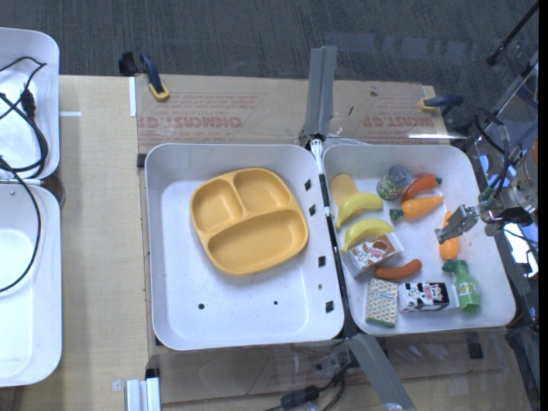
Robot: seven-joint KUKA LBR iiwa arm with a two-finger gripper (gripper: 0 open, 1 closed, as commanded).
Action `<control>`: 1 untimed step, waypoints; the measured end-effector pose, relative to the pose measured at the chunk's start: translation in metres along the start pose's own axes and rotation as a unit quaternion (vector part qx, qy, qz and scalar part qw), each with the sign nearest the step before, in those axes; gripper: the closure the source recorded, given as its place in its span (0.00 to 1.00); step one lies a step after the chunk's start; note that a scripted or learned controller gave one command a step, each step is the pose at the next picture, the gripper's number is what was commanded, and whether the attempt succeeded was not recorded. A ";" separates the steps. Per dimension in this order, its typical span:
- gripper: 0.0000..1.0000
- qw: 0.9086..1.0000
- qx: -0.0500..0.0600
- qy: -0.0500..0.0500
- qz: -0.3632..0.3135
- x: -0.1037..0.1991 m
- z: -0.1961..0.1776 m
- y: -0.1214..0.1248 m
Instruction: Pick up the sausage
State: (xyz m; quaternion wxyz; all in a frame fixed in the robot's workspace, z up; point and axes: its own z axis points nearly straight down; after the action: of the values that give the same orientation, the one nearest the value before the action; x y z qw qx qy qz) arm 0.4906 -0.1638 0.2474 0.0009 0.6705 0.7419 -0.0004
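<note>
The sausage is a reddish-brown link lying flat in the right bin, just right of a small printed carton and above a cow-print milk box. My gripper hovers at the right side of that bin, up and to the right of the sausage, close to an orange piece. Nothing shows between its fingers.
The right bin also holds two bananas, carrots, a green bottle, a cracker box and a grey-green item. A yellow divided plate lies in the left bin. A metal divider post stands behind the bins.
</note>
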 end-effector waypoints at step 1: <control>0.00 1.000 0.001 0.001 0.014 0.062 0.157 -0.001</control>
State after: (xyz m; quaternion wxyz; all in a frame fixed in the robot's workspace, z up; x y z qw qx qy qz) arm 0.4838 -0.1024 0.0907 -0.0010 0.6808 0.7325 -0.0007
